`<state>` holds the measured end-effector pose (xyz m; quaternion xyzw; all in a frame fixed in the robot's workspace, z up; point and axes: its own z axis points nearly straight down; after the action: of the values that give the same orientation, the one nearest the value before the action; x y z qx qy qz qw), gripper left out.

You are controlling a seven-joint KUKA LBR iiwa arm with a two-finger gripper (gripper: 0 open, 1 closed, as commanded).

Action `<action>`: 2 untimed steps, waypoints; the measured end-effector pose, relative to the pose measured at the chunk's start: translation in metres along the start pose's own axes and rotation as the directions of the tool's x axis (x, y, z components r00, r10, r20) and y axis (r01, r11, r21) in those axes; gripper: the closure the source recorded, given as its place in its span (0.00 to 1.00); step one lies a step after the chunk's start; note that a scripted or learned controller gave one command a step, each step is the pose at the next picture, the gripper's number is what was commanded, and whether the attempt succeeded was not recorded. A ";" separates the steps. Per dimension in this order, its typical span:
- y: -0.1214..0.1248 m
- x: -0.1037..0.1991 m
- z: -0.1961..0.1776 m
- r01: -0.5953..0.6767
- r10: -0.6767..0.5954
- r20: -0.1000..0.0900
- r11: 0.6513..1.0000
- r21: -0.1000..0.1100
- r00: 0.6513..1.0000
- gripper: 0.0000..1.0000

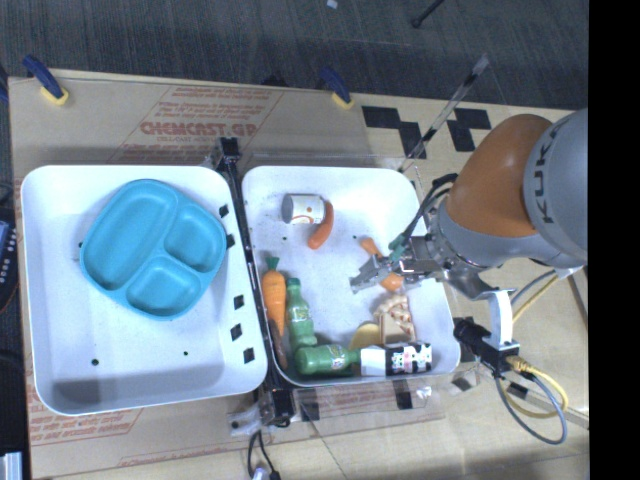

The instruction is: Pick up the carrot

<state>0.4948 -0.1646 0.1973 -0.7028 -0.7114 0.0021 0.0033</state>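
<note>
Behind the bins, cardboard (200, 118) reads "CHEMCAST GP"; hand (375, 268) hovers right of carrot (273, 296), grip state unclear.

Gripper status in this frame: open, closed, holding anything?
Gripper: low in the right bin, over small orange items near its right side; open or closed cannot be told. The carrot lies apart by the bin's left wall.

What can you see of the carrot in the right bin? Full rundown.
The carrot is orange, smooth and plastic-looking, tapering toward its lower end. It lies flat along the left wall of the right bin, lengthwise up the frame, with a green bottle pressed against its right side. The gripper is well off to its right, not touching it.
</note>
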 end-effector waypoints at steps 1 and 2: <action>0.047 -0.025 0.089 -0.138 0.138 -0.007 0.990 -0.008 0.990 0.00; 0.114 0.047 0.105 -0.144 0.144 -0.001 0.990 -0.001 0.990 0.00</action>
<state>0.6075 -0.1160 0.0918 -0.7524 -0.6587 0.0018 0.0032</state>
